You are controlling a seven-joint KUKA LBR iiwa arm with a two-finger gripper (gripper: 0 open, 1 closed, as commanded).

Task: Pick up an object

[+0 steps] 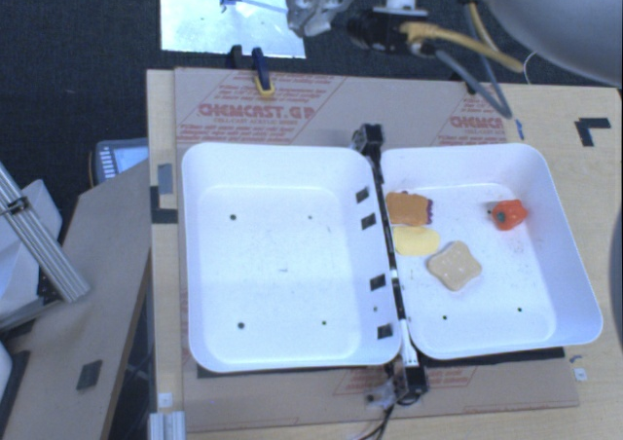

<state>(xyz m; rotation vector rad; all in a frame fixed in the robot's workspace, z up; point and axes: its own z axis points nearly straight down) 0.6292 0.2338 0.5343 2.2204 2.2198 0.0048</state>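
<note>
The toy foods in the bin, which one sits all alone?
The red-orange piece, by itself near the right bin's far right side. The orange, yellow and tan pieces huddle together.

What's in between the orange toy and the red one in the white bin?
Nothing. In the camera view, the stretch of the right bin floor between the orange toy and the red toy is bare white. The yellow piece and tan piece lie lower.

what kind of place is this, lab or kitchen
Likely a robotics lab: two white bins side by side on a bench, toy-like food pieces, and a robot arm's pincer above.
</note>
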